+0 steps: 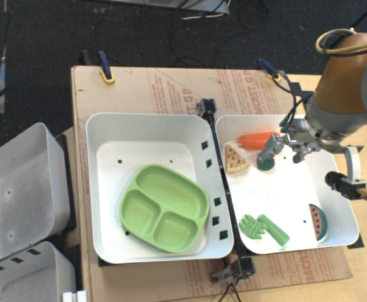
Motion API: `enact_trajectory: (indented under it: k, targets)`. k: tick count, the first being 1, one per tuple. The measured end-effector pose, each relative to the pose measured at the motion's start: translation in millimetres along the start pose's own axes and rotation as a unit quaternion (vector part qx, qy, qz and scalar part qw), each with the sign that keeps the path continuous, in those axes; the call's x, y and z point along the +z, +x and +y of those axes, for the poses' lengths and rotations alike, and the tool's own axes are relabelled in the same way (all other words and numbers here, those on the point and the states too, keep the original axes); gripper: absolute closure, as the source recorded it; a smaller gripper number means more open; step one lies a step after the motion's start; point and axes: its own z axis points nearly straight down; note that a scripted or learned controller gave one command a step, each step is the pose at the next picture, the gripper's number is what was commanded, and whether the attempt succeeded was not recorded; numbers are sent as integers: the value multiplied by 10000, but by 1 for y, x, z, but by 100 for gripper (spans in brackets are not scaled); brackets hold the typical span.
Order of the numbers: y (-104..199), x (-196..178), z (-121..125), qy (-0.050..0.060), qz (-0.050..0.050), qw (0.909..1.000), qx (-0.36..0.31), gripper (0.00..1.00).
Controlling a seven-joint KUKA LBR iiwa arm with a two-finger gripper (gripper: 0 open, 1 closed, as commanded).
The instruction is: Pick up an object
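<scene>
My gripper (pixel 284 154) hangs over the upper part of the right bin (pixel 347 234), and its two fingers stand apart with nothing visible between them. An orange carrot (pixel 254 140) lies just left of it, by the bin's far wall. A small dark green piece (pixel 265 163) sits right at the tip of the left finger (pixel 271 148); I cannot tell if they touch. A tan waffle wedge (pixel 235 158) lies further left. A green hand-shaped toy (pixel 263 227) and a watermelon slice (pixel 318 221) rest near the front.
The left bin (pixel 101 137) holds a light green divided plate (pixel 164 207). A black divider (pixel 219 168) runs between the bins. A black cable fitting (pixel 347 185) juts over the right bin's right rim. Spare white bins (pixel 19 187) stand off the bench at left.
</scene>
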Motion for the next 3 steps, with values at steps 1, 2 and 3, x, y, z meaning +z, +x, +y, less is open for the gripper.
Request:
enact_trajectory:
  k: [1, 2, 3]
  targets:
    - [0, -6, 3, -58, -9, 10000, -10, 0]
    - [-4, 57, 0, -26, -7, 10000, 4, 0]
    - [-5, 119, -8, -22, -4, 10000, 6, 0]
